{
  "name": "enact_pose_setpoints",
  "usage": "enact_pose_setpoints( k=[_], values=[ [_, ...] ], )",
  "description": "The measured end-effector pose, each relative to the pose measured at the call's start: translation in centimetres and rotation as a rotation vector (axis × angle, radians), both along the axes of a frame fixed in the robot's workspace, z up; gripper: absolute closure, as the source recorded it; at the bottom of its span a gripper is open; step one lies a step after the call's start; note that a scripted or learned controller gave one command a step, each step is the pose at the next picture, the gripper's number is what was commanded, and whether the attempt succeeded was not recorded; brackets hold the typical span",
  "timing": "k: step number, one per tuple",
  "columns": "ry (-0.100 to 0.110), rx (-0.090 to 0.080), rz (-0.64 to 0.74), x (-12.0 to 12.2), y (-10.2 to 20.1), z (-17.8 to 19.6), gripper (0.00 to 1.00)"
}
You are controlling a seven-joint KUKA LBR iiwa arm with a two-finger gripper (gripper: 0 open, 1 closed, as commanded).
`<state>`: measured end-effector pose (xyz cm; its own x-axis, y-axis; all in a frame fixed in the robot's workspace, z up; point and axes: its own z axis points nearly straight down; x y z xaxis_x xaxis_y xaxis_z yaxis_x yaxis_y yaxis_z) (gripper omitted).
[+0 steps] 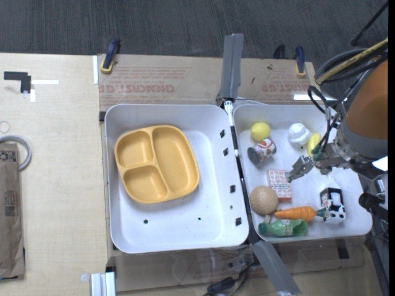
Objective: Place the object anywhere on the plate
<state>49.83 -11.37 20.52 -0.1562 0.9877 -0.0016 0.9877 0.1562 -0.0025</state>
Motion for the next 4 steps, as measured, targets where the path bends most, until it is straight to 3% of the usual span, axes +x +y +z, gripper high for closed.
enact_pose_setpoints(
  k=[1,3,4],
  values=[
    [0.001,-0.002,0.002,0.0,-0.1,0.8,1.0],
    [-0.001,0.0,0.054,-0.2,-1.0,2.2,1.0],
    [-0.001,0.0,0.053,-2.0,-1.3,7.1,1.0]
  ],
)
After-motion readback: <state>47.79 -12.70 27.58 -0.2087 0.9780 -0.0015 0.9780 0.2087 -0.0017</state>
